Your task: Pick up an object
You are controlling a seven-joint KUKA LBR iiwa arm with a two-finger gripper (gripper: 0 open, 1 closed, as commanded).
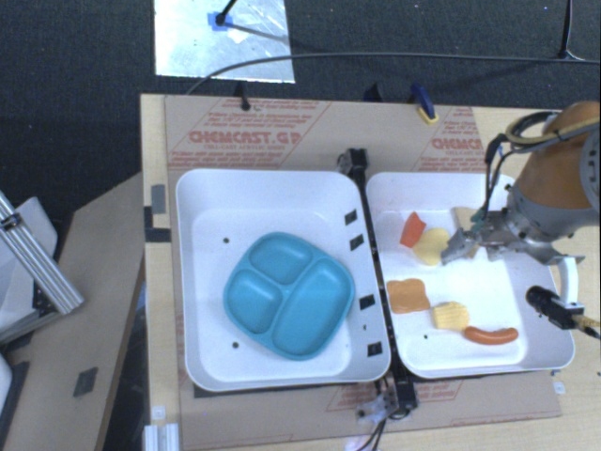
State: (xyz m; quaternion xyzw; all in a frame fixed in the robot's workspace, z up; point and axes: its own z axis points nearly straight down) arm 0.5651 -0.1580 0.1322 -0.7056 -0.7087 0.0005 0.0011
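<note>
In the right bin (535, 355) lie several food pieces: a red-orange wedge (411, 229), a pale yellow round piece (431, 247), an orange toast-like slice (408, 295), a small yellow chunk (451, 316) and a red-orange sausage (490, 335). My gripper (458, 249) is low in this bin, its tip right beside the pale yellow piece on that piece's right. I cannot make out whether it touches the piece. The arm's orange band (563, 163) rises behind it at the right.
The left bin (202, 252) holds a blue divided plate (289, 294). A black divider with clips (368, 252) runs between the bins. A black part of the arm (549, 306) hangs over the right bin's right side, near the sausage.
</note>
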